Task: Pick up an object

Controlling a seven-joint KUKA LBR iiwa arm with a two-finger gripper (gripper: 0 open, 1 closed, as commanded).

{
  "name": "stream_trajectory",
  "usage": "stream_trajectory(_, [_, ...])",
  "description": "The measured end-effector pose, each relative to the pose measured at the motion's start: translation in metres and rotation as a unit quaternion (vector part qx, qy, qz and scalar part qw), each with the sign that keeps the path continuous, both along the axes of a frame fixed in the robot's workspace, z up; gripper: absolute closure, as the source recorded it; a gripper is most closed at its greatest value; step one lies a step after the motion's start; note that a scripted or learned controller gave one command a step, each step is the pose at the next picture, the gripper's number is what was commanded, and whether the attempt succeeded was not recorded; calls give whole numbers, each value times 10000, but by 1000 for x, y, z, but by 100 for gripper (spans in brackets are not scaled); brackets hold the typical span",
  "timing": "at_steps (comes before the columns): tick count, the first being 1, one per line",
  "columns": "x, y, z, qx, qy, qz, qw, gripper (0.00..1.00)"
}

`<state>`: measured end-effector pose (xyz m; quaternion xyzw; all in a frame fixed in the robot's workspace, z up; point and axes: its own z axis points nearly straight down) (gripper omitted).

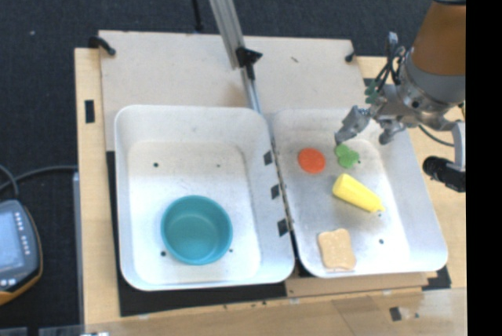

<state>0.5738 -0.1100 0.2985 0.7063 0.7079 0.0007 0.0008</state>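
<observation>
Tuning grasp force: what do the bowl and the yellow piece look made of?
Bowl: looks like hard plastic, teal, smooth with a slight sheen and an even moulded rim; glazed ceramic can't be ruled out. Yellow piece: probably plastic or foam toy food, matte, uniform colour, rounded wedge shape. Too small to tell which.

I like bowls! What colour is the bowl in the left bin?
Teal blue; the bowl shows in the camera view.
</observation>
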Motion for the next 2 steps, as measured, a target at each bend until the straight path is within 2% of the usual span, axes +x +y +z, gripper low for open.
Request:
stream_trajectory(1, [0,0,0,1,0,-3,10000,0])
stream_trajectory(2, [-9,-3,-58,-5,30,-14,10000,0])
